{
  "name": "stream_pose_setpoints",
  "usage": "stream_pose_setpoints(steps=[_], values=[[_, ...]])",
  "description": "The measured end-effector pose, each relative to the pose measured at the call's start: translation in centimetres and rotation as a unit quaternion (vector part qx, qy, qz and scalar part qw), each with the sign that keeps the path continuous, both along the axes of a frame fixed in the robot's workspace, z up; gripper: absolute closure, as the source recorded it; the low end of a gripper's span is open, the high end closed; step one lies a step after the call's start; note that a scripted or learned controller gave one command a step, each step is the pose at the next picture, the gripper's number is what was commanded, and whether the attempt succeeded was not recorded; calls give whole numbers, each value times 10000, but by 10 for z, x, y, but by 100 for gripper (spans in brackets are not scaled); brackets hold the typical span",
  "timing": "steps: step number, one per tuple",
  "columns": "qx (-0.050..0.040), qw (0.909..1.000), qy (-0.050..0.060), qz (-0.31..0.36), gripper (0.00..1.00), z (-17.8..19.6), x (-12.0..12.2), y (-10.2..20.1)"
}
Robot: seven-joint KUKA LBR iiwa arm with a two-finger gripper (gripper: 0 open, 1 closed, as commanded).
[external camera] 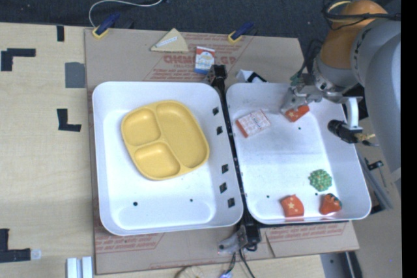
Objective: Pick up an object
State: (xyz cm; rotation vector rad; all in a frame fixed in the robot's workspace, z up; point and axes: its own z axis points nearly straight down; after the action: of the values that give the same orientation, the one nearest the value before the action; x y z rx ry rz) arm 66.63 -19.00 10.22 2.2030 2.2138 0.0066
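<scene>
My gripper (pixel 294 99) hangs over the far right part of the right bin (pixel 280 159), reaching in from the right. A small orange-red block (pixel 297 113) lies right at its tip, touching or just beneath it; I cannot make out a grasp. A pink and white packet (pixel 252 122) lies to the left of that block. Near the bin's front right corner sit a green broccoli-like piece (pixel 319 179), a red piece (pixel 292 206) and a red strawberry-like piece (pixel 330 204).
The left bin (pixel 111 198) holds a yellow divided plate (pixel 164 139). Behind the bins, on the cardboard, stand a small red and white carton (pixel 204 60) and a tan wedge (pixel 171 41). The grey arm (pixel 384 81) covers the right bin's right side.
</scene>
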Motion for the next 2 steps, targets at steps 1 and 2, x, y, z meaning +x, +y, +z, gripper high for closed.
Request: stream_pose_setpoints(steps=[1, 2], values=[[0, 10000, 4, -1, 0, 0, 0, 0], [34, 10000, 59, -18, 0, -15, -6, -34]])
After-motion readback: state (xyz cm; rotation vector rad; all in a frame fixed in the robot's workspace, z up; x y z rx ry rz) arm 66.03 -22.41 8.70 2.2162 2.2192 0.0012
